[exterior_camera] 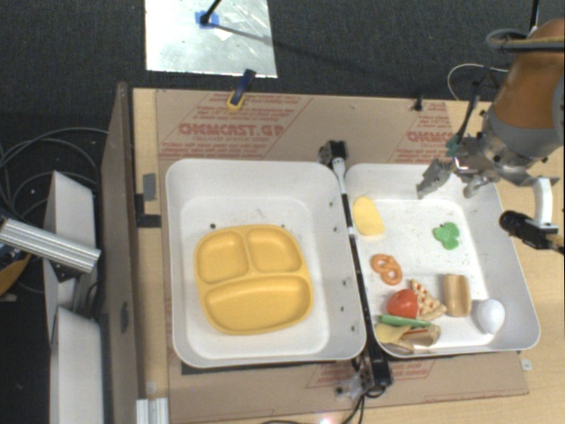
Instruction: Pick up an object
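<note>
The right bin (515, 283) holds several toy foods: a yellow wedge (368, 216), a green broccoli piece (447, 235), a pretzel (386, 268), a red tomato (403, 304), a waffle-like slice (429, 300), a brown bun (455, 293), a white egg (488, 314) and a green bean pod (406, 322). My gripper (454, 184) hangs over the bin's back edge, beyond the broccoli. Its fingers (433, 178) are spread open with nothing between them.
The left bin (177, 237) holds a yellow divided plate (254, 277). A black-capped divider (347, 228) runs between the bins. The arm's orange band (530, 82) sits at the upper right. A black part (530, 230) juts over the right bin's right rim.
</note>
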Action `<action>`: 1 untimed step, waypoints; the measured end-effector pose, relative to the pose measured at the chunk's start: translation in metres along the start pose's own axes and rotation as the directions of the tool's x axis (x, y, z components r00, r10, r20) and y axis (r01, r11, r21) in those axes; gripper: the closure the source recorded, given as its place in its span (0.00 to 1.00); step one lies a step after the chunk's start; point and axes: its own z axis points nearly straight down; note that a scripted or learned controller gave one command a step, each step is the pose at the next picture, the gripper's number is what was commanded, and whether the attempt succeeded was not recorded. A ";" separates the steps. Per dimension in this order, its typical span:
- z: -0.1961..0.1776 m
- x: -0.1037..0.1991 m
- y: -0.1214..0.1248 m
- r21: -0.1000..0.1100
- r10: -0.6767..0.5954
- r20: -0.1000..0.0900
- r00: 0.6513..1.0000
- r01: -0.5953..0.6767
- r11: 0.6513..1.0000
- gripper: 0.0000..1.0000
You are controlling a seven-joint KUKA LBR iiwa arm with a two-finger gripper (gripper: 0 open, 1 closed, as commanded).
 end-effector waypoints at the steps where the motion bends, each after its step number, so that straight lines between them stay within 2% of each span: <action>1: 0.062 -0.053 -0.019 0.004 0.006 0.000 1.000 -0.006 1.000 0.00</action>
